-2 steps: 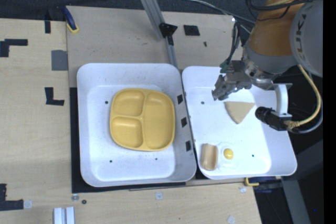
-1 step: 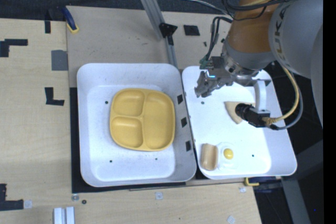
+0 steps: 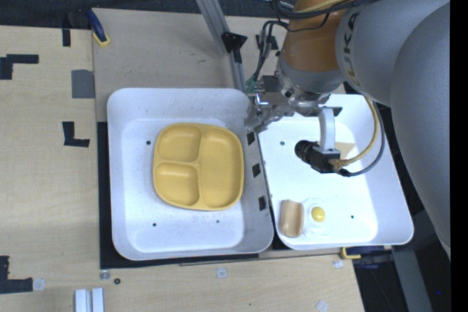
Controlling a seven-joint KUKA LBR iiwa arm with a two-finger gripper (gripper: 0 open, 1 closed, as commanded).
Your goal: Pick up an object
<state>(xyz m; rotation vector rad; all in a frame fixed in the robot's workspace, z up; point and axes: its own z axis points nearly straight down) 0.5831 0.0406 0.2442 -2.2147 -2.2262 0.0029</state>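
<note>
Beside the arm [image 3: 322,47], a toast slice [image 3: 291,218] touches a fried egg [image 3: 316,215].

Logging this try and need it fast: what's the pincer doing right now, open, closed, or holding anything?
Pincer: cannot be told. It sits low at the inner edge of the right bin, and the wrist hides its working end. Nothing is seen held.
</note>
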